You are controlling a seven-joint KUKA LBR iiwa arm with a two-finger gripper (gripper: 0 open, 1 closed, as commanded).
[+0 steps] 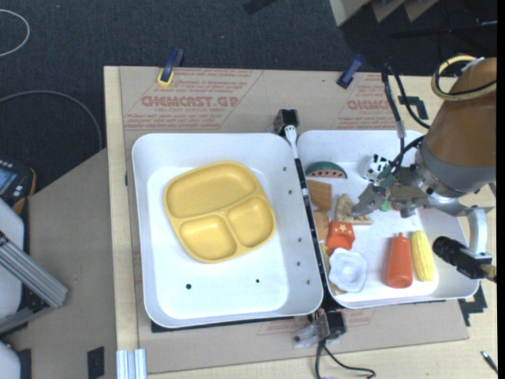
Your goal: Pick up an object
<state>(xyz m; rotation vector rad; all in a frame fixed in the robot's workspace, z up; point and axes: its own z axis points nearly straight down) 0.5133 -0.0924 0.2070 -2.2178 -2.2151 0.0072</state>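
Camera view: red ketchup bottle [399, 261] beside yellow corn [422, 255].

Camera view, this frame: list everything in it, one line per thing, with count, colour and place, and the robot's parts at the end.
shallow white plastic bins: 2, white, side by side on the bench
yellow three-compartment plastic tray: 1, yellow, left bin
watermelon slice toy: 1, green and red, right bin, upper left
tan cracker-like pieces: a few, tan, right bin, left side
small red toy: 1, red, right bin, left
white crinkled cup: 1, white, right bin, lower left
red ketchup bottle toy: 1, red, right bin, lower middle
yellow corn cob toy: 1, yellow, beside the bottle
arm's tool: 1, grey, over right bin
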